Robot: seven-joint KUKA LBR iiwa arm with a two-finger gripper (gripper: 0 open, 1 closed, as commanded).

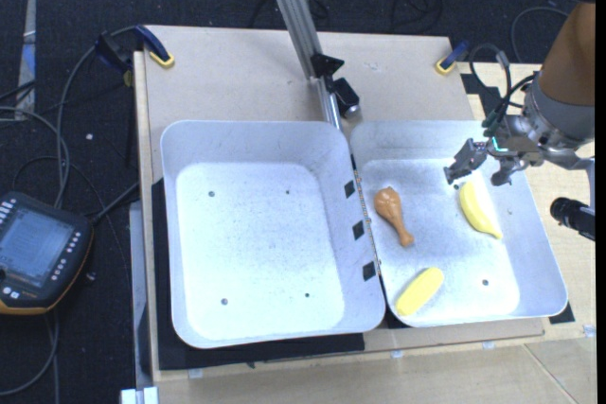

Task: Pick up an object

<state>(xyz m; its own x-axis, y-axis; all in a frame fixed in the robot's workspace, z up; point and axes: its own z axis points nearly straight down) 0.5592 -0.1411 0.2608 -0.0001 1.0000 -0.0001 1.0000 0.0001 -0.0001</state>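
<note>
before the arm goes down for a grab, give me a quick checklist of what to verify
1. Gripper open: ok, its fingers stand spread with nothing between them.
2. Target close by: ok, the banana lies just below the gripper in the camera view, in the right bin.
3. Gripper centred over the banana: not ok, it sits above the banana's upper end, toward the bin's far side.
4. Room around the banana: ok, the chicken drumstick and the yellow corn-like piece lie apart from it.
5. Gripper height over the bin floor: cannot tell from this slanted view.
</note>
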